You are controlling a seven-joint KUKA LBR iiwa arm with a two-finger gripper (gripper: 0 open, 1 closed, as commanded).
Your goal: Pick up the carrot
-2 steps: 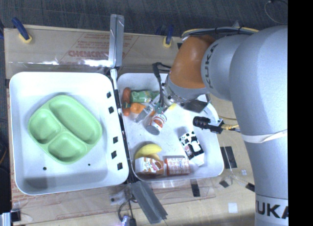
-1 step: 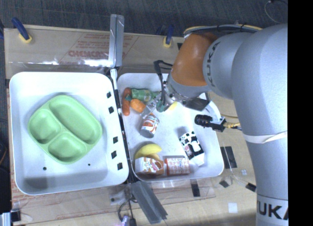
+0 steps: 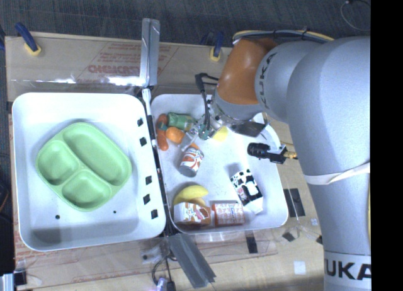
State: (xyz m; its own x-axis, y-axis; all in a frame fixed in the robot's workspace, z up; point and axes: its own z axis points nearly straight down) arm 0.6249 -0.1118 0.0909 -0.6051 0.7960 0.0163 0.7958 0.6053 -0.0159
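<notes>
We see the arm (image 3: 302,94) reaching in from the right over the right bin (image 3: 277,217), its orange band above the wrist hanging over that bin's upper edge. The gripper (image 3: 203,131) points down toward the upper left part of the bin, close to a green bottle (image 3: 179,121) and a small yellow item (image 3: 220,134). From this slanted view we cannot tell whether the claw is wide or narrow, since the wrist hides most of it. The carrot (image 3: 162,138) lies along the left wall of the right bin, near its upper corner, just beside a round orange fruit (image 3: 174,135) and just below the green bottle; it appears to be apart from the gripper. Lower down in the same bin we find a tilted can (image 3: 191,159), a banana (image 3: 190,193), a black and white carton (image 3: 247,188), and two packaged goods (image 3: 211,214) along the bottom wall. The left bin (image 3: 25,157) holds a green divided tray (image 3: 83,165).
</notes>
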